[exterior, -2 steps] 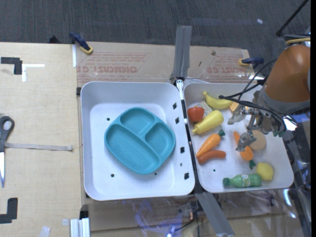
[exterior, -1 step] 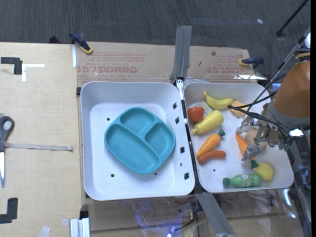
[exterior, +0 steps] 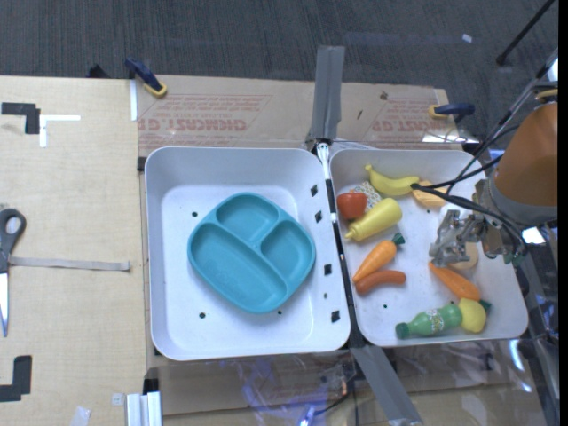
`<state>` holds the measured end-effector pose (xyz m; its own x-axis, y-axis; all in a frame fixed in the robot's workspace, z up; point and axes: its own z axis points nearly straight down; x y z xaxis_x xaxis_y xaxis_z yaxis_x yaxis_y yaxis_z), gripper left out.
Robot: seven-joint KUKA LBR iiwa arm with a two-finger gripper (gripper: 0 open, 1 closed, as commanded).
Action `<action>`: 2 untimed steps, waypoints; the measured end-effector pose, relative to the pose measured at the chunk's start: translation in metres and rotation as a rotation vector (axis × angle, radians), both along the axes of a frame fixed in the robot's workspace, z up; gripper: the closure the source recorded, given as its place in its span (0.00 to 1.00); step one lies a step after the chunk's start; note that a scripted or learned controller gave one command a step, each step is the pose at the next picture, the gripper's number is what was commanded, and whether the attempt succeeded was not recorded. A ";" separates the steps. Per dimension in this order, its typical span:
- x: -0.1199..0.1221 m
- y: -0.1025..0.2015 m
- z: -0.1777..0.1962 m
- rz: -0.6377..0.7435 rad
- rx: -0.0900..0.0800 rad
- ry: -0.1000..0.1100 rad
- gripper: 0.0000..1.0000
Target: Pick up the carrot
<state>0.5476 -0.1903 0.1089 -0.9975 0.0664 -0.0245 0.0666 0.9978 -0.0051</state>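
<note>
Green bottle (exterior: 429, 321) and a yellow lemon (exterior: 475, 315) lie nearest, at the front of the right bin (exterior: 373, 331). Next back: one carrot (exterior: 455, 281) just beside the end effector (exterior: 451, 245), on its near side; a second carrot (exterior: 375, 260) toward the bin's left, above an orange-red sausage-like piece (exterior: 382, 280). End effector: low over the bin; open or closed, cannot tell. Nothing seen held. Farther: yellow corn piece (exterior: 374, 219), red tomato (exterior: 351, 205), banana (exterior: 390, 183). Left bin (exterior: 160, 264): blue divided plate (exterior: 251, 251). Step judged: approach, grasp not yet made. Next move calls for centring over the nearby carrot, aligning across its width, then descending.
</note>
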 end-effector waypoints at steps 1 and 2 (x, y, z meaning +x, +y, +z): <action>0.000 0.000 0.000 0.000 0.000 0.000 0.00; 0.003 0.001 0.011 0.003 -0.002 -0.007 1.00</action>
<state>0.5503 -0.1897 0.1197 -0.9975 0.0639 -0.0313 0.0641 0.9979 -0.0066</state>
